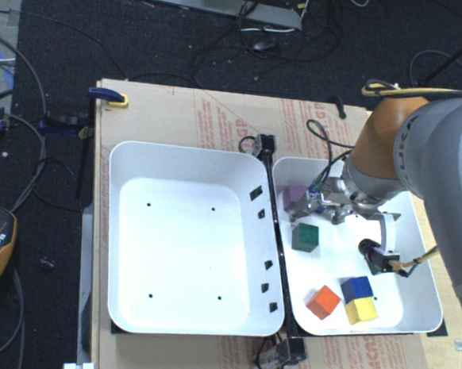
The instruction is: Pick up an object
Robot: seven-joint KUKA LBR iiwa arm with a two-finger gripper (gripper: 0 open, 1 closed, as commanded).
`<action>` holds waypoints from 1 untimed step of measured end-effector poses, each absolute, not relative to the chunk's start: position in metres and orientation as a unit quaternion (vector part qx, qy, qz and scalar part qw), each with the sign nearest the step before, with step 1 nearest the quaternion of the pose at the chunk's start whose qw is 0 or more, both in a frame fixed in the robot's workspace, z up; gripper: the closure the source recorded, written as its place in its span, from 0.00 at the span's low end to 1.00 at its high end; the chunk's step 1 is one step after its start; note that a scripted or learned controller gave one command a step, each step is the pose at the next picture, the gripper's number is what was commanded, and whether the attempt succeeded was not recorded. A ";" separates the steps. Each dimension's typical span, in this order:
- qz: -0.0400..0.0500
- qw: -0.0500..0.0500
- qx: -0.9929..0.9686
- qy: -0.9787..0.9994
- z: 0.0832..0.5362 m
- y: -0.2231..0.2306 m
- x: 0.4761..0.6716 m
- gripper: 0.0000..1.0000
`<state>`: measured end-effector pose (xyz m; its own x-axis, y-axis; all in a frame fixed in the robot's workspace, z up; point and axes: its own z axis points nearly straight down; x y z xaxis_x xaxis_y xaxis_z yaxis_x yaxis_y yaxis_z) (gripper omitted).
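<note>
Reaching in from the right, the grey arm hangs over the right bin. Its gripper sits low near the bin's upper left — whether it is open or closed cannot be told. A green cube lies just below the gripper, a purple block just beside it. Orange, blue and yellow cubes cluster well apart, nearer the front.

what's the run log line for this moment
arm: over right bin | gripper: above green block, beside purple block | nothing seen held
</note>
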<state>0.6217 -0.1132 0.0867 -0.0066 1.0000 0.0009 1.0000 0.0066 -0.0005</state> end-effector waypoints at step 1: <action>0.002 0.001 -0.708 -0.706 0.088 -0.114 0.639 0.00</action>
<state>0.6393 -0.1143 0.0877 0.0034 1.0000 -0.0005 1.0000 -0.0034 -0.0046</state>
